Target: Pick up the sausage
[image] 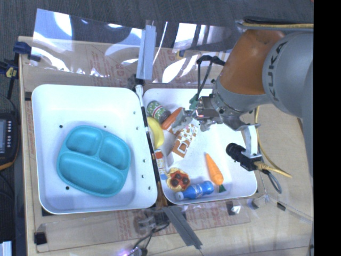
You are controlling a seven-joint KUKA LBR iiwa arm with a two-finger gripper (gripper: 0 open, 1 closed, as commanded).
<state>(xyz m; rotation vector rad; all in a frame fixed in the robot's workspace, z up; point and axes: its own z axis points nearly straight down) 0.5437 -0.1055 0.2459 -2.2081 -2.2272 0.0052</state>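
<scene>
**Operator:** Report the gripper state and the target position.

**Technician:** The gripper [198, 114] hangs low over the far end of the right bin [242, 188]. Whether it is apart or together cannot be told; the wrist hides its tip. Nothing is visibly held. The sausage [171, 118] lies just beside the gripper, on the side toward the other bin [42, 143]. It rests at a slant on the bin floor.

**Operator:** What surrounds it?

**Technician:** A green can [156, 110] sits touching or nearly touching its far end, beyond it from the gripper. A banana [155, 133] lies just past it on the near side. A patterned box [184, 138] lies nearer the camera than the gripper, close to the sausage's near flank. A carrot [213, 168] lies well nearer the camera and is of like colour; do not confuse the two.

**Operator:** Handling properties?

**Technician:** Judged as a toy: light, fairly stiff, with a smooth rounded skin. It probably rolls or slips out if pinched off-centre.

**Operator:** Recommended hold?

**Technician:** Take it at mid-length, jaws across the short axis, square to its slant. Close near the floor so the round body seats between the pads. Avoid the end by the can; clearance there looks poor
</scene>
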